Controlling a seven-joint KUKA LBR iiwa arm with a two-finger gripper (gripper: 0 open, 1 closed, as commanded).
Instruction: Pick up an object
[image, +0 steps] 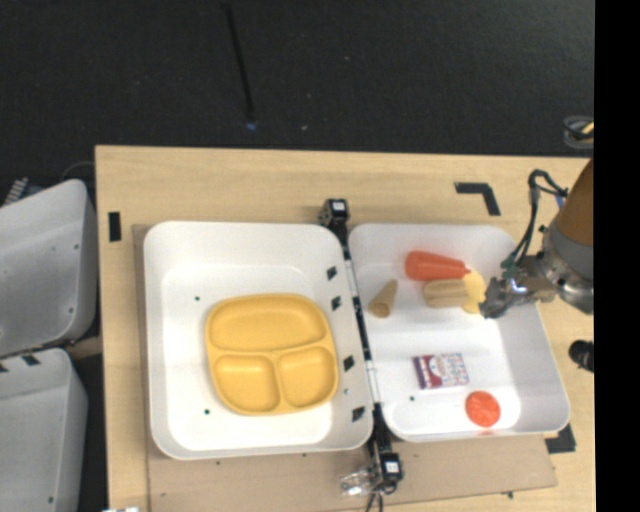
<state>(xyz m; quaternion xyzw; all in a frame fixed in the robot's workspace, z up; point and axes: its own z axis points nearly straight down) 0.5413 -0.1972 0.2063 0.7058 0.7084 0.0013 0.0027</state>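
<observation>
The gripper (492, 300) is seen low over the right bin (520, 395), near its right edge; whether it is open or closed cannot be told. A tan-and-yellow piece (452, 292) lies just to its left, toward the bin's far edge, its long axis running left to right and its yellow end touching or nearly touching the gripper.

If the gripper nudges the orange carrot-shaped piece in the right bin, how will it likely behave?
The carrot-shaped piece looks rounded and tapered, so it would probably roll, curving toward its narrow end. Its smooth, plastic-looking surface may slip between fingers. It lies close to the tan piece, which might block it.
</observation>
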